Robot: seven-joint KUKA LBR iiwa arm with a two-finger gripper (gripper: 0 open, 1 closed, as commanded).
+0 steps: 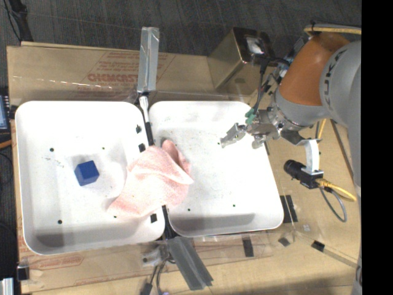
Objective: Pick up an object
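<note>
A: Bench surface: brown cardboard sheet (73, 66) under two shallow white bins, left bin (37, 226) and right bin (270, 217), set side by side with rims touching. Dark carpet beyond the far edge.

B: Arm entry?

A: One arm (319, 72), grey, orange band above the wrist, reaching in from the right edge. The wrist hangs over the right bin's far right corner, bent so the gripper (232, 136) points left over the bin floor. The finger spread cannot be read at this size; nothing is seen between the fingers.

B: Loose items, counted?

A: One blue cube (87, 173), resting on the floor of the left bin, left of centre, well apart from the gripper. One pink cloth (153, 180), crumpled, draped across the shared rims, part in each bin, with more of it in the left.

B: Other fixtures?

A: One grey metal bar (148, 60) standing behind the seam between the bins. One brown box (233, 57) behind the right bin.

B: Markings?

A: Red print on the cardboard, far side; letters too faint to read.
</note>
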